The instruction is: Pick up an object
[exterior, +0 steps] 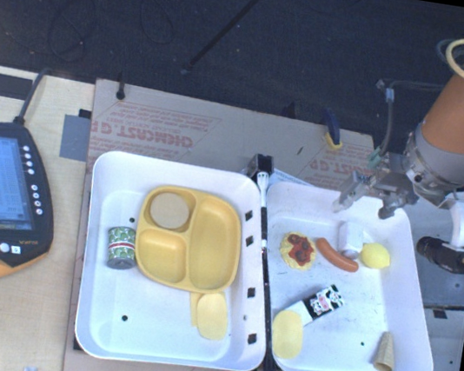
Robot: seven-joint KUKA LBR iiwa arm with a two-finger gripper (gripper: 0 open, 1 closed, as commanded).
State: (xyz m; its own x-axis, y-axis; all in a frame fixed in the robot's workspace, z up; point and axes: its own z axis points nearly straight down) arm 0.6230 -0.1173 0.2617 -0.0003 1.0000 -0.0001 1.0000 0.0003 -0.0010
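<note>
Above the right bin (417, 343), the tool (369, 200) hangs open, unladen

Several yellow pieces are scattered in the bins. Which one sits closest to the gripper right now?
The small round yellow piece in the right bin, just right of the hot dog. It lies just below the gripper; the other yellow pieces sit along the near edges of both bins.

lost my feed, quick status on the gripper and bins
Gripper above right bin back edge, nothing held. Hot dog, lemon just below it. Nothing in the way.
</note>
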